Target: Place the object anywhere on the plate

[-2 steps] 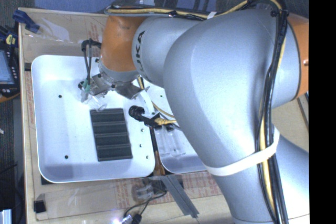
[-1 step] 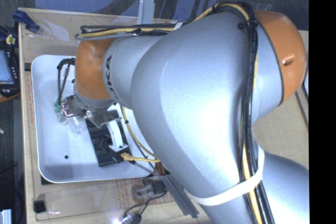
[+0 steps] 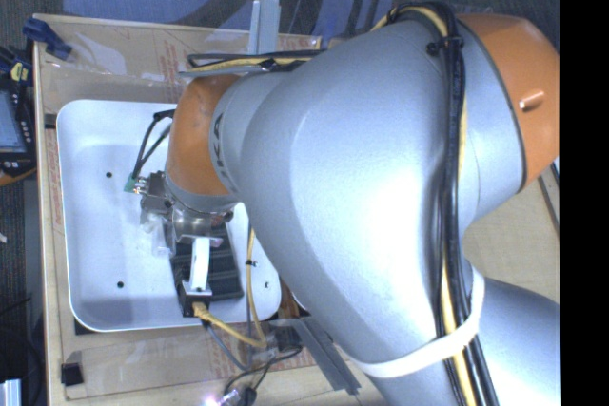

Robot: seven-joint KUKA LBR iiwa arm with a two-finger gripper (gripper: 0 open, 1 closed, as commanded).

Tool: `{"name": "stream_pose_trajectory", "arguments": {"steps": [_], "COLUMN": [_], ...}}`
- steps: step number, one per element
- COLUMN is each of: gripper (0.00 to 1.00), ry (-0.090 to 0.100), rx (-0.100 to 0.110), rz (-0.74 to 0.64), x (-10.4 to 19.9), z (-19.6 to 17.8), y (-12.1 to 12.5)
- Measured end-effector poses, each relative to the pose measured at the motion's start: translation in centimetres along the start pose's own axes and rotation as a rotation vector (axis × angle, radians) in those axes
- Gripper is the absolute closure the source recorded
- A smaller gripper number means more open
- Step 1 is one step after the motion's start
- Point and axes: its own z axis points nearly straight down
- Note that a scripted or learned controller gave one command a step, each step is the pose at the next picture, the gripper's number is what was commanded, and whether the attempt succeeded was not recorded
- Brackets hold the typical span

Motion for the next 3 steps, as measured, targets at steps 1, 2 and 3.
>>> {"name": "stream_pose_trajectory", "arguments": {"steps": [1,2,3], "gripper": [1.00,1.00,1.00], "ry": [-0.005,-0.004,-0.005], "rx": [0.009,0.006,0.006], "rz": [0.035,0.121,0.361], "x": [8.9,5.4,8.4], "z": [0.4,-13.4,-13.4], "y": [2.0,7.5,10.6]}}
